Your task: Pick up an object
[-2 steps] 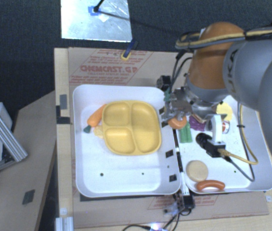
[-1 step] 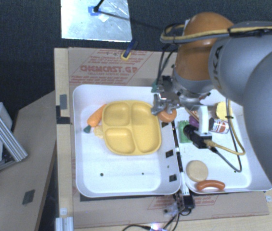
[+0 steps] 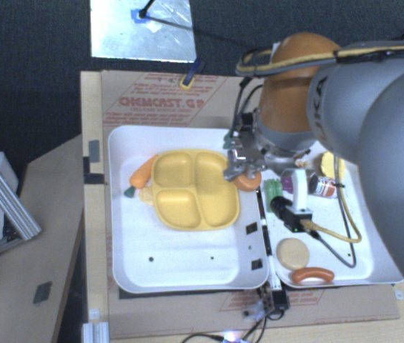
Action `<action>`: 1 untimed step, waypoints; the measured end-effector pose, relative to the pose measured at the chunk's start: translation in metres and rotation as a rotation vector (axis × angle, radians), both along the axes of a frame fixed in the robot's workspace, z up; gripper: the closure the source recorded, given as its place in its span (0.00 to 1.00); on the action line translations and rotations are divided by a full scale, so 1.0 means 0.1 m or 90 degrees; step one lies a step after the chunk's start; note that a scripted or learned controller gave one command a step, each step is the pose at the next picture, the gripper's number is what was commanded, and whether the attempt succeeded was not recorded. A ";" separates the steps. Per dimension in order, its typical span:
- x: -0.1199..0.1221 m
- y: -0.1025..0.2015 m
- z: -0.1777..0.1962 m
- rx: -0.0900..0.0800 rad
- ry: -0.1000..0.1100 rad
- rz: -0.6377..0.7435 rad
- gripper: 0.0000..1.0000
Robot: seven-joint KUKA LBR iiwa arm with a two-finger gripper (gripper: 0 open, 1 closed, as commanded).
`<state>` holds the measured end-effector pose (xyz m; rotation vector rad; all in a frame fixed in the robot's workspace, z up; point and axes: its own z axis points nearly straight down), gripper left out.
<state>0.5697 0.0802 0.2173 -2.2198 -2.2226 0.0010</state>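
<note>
Orange round thing [image 3: 249, 181] lies at the right side of the left bin [image 3: 187, 263], just beside the yellow plate [image 3: 191, 189]. The hand [image 3: 237, 164] is right above it, at the plate's right edge. I cannot tell if the hand is open or closed, and I cannot see it gripping anything.

The yellow plate sits in the middle of the left bin. It has three hollow parts, and they look bare. A carrot [image 3: 141, 173] with a green tip lies by the plate's left edge, touching it.

The right bin [image 3: 362, 256] has more things in it. A green thing [image 3: 272, 189] lies near the wall between the two bins. A small bottle [image 3: 324, 186] with a red label lies on its side farther right, and a yellow thing [image 3: 328, 164] peeks out just behind it. A tan disc [image 3: 292, 251] lies near the front, and an orange sausage [image 3: 312, 275] lies just in front of the disc.

Both bins sit on a sheet of cardboard [image 3: 160, 100] on the bench.
</note>
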 end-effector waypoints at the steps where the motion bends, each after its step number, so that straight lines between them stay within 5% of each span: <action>1: 0.04 -0.02 0.17 0.000 -0.002 0.002 1.00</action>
